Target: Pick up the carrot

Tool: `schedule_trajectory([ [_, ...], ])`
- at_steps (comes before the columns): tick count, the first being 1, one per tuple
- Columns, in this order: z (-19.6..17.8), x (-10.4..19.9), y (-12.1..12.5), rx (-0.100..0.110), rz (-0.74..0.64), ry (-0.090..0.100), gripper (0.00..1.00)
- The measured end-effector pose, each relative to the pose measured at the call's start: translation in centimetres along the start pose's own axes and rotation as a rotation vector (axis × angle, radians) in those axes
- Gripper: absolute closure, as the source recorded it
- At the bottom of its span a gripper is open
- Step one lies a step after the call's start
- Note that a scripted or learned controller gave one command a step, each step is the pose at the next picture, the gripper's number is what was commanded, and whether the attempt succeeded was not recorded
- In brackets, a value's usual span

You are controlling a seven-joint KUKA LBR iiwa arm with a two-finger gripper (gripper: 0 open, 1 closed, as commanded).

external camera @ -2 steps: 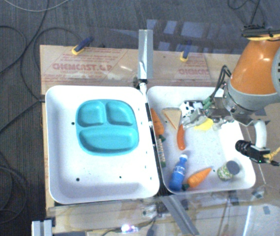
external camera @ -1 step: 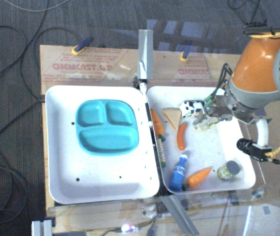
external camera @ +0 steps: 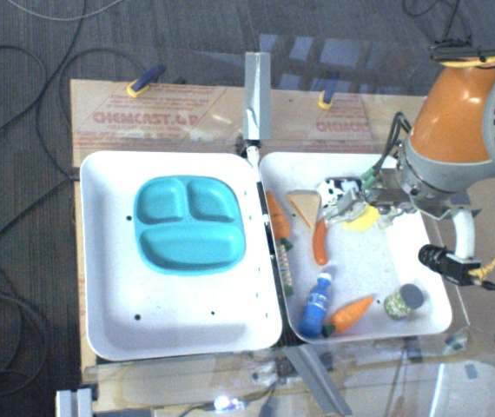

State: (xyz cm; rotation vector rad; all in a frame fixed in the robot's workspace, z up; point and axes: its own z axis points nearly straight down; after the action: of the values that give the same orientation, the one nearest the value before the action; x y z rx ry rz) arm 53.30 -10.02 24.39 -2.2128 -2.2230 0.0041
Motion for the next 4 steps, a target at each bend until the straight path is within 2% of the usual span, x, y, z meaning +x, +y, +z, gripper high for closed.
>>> schedule_trajectory([
  [1, 12.2, -2.7, -5.0, -0.001, -0.003, 0.000, 0.00],
  [2, 13.2, -4.8, -4.9, -0.002, -0.299, 0.000, 0.00],
  [3, 15.4, -0.7, -4.6, -0.015, -0.388, -0.011, 0.00],
  [4, 14.4, -0.6, -4.4, -0.019, -0.389, -0.009, 1.00],
])
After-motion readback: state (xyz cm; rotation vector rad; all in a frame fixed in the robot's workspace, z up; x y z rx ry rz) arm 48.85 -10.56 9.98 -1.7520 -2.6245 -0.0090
